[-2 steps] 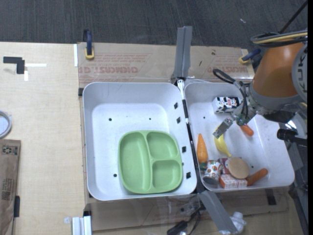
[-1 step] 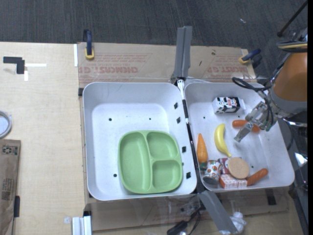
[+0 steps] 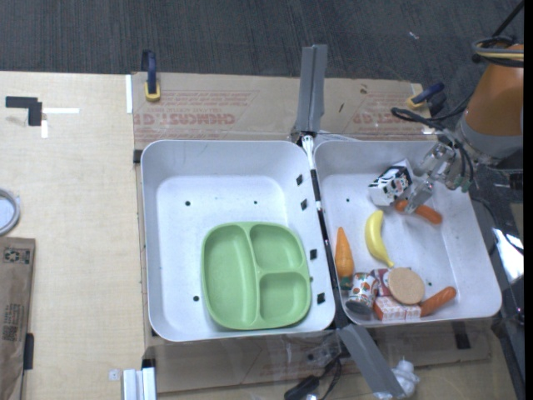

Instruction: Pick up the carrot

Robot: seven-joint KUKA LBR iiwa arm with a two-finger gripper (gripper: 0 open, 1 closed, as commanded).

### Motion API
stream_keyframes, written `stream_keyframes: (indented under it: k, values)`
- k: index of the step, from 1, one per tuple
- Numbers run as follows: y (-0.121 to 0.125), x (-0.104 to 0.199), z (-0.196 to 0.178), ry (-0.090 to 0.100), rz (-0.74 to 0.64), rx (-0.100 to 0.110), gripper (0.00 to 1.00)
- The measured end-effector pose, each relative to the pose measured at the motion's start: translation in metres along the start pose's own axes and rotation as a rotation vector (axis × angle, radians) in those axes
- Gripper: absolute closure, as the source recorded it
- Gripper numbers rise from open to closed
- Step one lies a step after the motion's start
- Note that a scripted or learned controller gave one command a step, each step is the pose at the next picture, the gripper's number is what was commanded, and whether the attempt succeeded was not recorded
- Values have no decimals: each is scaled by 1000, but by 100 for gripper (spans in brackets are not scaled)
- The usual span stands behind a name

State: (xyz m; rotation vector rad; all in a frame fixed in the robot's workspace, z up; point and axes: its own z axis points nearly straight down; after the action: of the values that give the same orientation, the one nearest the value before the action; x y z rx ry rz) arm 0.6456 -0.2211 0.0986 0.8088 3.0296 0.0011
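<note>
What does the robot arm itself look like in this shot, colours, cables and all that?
The arm comes in from the right with a wide orange band above a grey wrist section. Below that sits a compact metallic gripper, silvery grey with darker parts; its fine detail is too small to make out. Black cables loop beside the wrist, and one runs up toward the top right corner.

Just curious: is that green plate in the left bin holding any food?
Empty. All three sections of the green plate show bare green, no food.
</note>
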Motion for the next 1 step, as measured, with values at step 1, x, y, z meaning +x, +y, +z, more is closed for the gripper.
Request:
stream_keyframes:
  k: [1]
  values:
    - [2,113,7,6,-203,0,0]
